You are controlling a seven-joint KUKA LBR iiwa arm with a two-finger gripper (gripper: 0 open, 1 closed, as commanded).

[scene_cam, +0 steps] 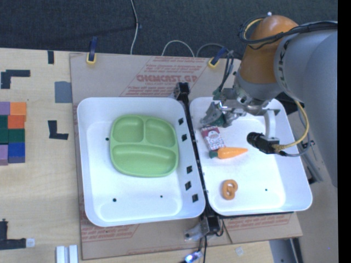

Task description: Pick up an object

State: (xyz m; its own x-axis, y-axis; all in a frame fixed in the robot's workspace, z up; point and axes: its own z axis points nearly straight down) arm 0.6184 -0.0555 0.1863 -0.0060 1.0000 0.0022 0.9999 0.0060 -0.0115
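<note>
Gripper [215, 115]: low over the right bin [285, 201], just above the packet; finger state cannot be told.
Packet [213, 138]: right bin, touching toy carrot [232, 153].
Pretzel [230, 189]: nearer front.
Green divided plate [145, 146]: left bin [93, 201].

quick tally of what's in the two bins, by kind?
Green divided plate: 1, in the left bin
Red-and-white packet: 1, in the right bin
Toy carrot: 1, right bin
Pretzel: 1, right bin
Total: 4
</note>
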